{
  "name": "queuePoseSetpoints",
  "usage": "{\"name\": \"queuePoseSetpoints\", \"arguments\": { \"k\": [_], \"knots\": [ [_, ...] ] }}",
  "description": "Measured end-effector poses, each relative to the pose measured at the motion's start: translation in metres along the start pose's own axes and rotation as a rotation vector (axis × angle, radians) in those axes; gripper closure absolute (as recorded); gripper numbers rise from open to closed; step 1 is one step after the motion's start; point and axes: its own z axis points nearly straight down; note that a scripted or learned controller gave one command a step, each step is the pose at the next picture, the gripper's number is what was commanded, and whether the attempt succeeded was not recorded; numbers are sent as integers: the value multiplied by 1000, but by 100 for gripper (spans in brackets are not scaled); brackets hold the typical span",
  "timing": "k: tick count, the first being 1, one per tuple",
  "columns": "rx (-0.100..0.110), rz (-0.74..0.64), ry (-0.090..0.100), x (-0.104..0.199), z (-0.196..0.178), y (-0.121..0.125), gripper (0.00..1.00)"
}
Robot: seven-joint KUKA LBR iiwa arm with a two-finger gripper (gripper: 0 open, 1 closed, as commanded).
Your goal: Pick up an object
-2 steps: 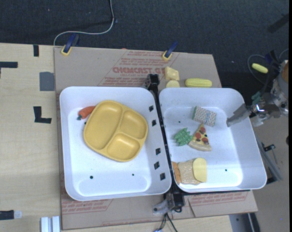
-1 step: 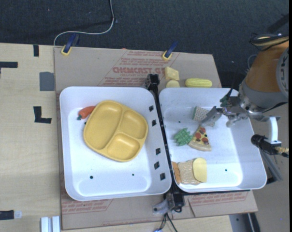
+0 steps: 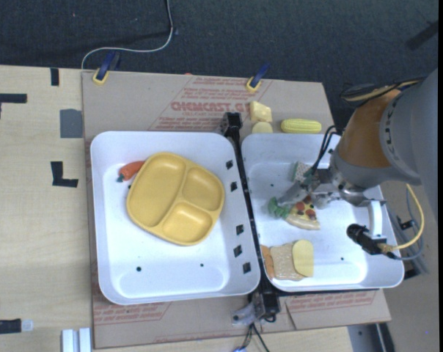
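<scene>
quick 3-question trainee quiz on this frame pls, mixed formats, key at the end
1. True or false: the yellow divided plate lies in the left bin.
2. Multiple choice: the tool is nearest which item? A) the corn cob B) the pizza slice C) the orange carrot
3. Fill in: the bread slice lies at the near-left corner of the ____ bin.

Key: 1 true. 2 B; the tool is low over the right bin, close to the pizza slice and a green item. The corn cob lies outside the bins, on the cardboard. 3 right.
</scene>
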Motion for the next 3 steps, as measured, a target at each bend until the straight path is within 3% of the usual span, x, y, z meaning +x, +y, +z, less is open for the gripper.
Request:
{"name": "queuePoseSetpoints", "arguments": {
  "k": [1, 2, 3],
  "knots": [
    [20, -2, -1, 24, 0, 59, 0],
    [2, 1, -1, -4, -3, 0, 0],
    [0, -1, -3, -4, -13, 2, 100]
  ]
}}
